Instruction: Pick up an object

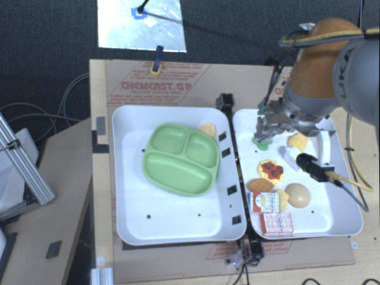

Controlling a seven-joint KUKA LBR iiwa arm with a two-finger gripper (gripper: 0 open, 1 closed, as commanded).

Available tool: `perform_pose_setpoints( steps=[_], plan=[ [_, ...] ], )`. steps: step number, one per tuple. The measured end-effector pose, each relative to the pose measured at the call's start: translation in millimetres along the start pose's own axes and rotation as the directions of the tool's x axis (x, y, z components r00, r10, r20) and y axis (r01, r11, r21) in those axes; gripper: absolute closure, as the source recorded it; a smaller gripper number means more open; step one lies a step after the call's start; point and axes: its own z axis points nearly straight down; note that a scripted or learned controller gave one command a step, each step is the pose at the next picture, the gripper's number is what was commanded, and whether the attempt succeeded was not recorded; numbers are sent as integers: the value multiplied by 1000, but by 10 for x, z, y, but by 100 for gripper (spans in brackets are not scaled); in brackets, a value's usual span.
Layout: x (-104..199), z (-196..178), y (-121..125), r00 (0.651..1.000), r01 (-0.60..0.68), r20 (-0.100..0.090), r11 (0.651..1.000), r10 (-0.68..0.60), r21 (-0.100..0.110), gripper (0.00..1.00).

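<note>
Currently gripper [265, 132] low in right bin [344, 218] over green item [263, 139]; grip state unclear, can't tell; nothing visibly lifted, pick pending.

Red print reading "CHEMCAST GP" runs across the brown protective sheet [155, 83] covering the surface, just behind the left bin. Print on the small red-and-white packets [276, 223] is too small to read.
</note>
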Motion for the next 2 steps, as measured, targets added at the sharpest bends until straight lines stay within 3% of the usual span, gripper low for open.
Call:
perform_pose_setpoints(
  steps=[1, 2],
  plan=[
    [-75, 136, -89, 1000, -5, 1, 1000, 5, 3, 100],
    [100, 156, -43, 1000, 1, 0, 1000, -1, 1, 100]
  ],
)
